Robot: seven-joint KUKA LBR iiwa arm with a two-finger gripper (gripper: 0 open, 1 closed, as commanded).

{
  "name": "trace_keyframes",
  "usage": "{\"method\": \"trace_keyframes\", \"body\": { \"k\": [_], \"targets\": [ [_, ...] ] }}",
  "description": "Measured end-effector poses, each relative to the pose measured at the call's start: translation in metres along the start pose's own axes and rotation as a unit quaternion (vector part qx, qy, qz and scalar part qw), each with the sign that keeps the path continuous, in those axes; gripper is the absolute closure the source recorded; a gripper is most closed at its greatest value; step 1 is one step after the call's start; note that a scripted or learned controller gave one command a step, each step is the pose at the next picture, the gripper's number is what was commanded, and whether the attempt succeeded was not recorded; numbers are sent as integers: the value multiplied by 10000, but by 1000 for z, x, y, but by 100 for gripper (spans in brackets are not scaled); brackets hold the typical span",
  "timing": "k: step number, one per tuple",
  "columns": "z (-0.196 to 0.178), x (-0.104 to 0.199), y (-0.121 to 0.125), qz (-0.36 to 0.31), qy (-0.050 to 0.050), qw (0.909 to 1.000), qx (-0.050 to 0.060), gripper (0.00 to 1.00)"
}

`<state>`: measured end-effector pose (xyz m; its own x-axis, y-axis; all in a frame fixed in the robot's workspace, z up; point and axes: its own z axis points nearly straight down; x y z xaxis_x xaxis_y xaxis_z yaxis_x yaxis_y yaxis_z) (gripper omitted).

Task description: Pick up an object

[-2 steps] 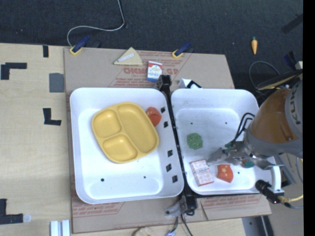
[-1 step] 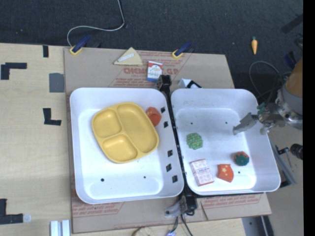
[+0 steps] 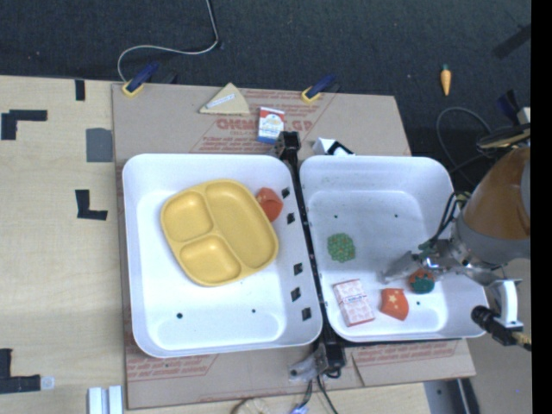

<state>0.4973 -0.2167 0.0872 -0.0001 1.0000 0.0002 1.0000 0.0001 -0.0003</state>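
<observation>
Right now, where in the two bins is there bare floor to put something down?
Left bin: the front strip below the yellow divided plate. Right bin: the back half, behind the green ball. Crowded: the right bin's front, where the card packet, red piece, teal object and gripper cluster.

Count: 2 white bins, left bin [image 3: 147, 257] and right bin [image 3: 371, 175], centre of frame. Left holds 1 yellow divided plate [image 3: 220, 231] and 1 small red-orange object [image 3: 269, 203]. Right holds 4 items: 1 green ball [image 3: 341, 247], 1 red-and-white packet [image 3: 353, 302], 1 red wedge [image 3: 394, 304], 1 teal object [image 3: 422, 283]. Outside the bins, upper centre: 1 small red-white-blue box [image 3: 271, 125], 1 tan triangular piece [image 3: 227, 100], 2 blue-yellow clamps [image 3: 138, 79] [image 3: 318, 87]. 1 arm [image 3: 500, 210], right edge.
</observation>
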Motion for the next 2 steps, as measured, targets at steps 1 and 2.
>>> {"method": "trace_keyframes", "body": {
  "k": [1, 2],
  "targets": [
    [-10, -1, 0, 4, -21, 10000, -18, 100],
    [-28, 89, 82, -11, 6, 10000, 2, 100]
  ]
}}
